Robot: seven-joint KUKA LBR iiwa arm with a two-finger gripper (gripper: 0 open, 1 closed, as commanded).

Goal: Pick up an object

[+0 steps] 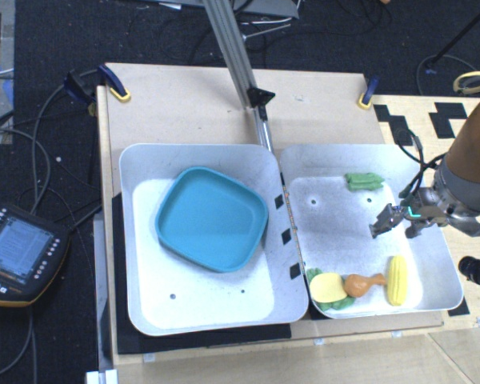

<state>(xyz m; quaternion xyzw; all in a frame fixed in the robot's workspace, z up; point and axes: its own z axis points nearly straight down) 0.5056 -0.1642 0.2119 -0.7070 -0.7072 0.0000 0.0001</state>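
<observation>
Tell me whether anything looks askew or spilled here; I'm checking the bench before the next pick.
Nothing looks spilled or damaged. The blue plate lies tilted, leaning on the left bin's back slope. The toys, including the yellow corn, cluster at the right bin's front edge.

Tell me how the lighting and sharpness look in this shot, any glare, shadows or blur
Camera view: even overhead light, soft shadows; the right bin floor looks greyish and mottled, the left bin brighter, near washed out around the blue plate. The gripper and small toys such as the yellow corn are slightly soft; the dark floor loses detail.
</observation>
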